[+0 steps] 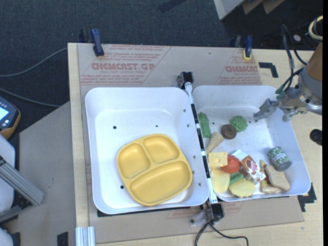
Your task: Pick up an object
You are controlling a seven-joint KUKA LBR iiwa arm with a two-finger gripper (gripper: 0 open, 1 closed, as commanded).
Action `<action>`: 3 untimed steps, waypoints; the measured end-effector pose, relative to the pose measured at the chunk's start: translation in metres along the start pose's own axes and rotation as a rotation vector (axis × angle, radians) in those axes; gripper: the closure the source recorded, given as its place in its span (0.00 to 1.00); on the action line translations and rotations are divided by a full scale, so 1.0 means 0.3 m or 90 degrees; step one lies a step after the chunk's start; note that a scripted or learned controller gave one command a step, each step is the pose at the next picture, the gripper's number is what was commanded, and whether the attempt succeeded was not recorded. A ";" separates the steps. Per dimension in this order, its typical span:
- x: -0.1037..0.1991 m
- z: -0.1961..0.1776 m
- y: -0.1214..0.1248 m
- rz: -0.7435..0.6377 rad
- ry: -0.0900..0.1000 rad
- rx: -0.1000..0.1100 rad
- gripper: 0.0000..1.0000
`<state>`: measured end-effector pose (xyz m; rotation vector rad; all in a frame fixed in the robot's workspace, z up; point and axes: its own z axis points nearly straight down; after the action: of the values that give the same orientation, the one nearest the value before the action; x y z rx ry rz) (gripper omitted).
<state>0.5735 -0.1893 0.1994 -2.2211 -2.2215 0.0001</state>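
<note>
Hand over right bin's far right side, above the toy food; finger state cannot be told. Yellow tray in left bin.

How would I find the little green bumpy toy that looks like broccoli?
Look in the right white bin, the one full of toy food. Near its upper middle, away from the pile, sits the broccoli, right of a brown round piece. It alone is green and bumpy.
</note>
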 end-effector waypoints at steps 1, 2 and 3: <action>0.266 0.180 0.158 -0.005 0.001 0.000 0.00; 0.152 0.397 0.088 0.002 0.001 0.005 0.00; 0.158 0.347 0.099 0.001 0.000 -0.001 1.00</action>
<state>0.6032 -0.1419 0.0954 -2.2228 -2.2214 -0.0013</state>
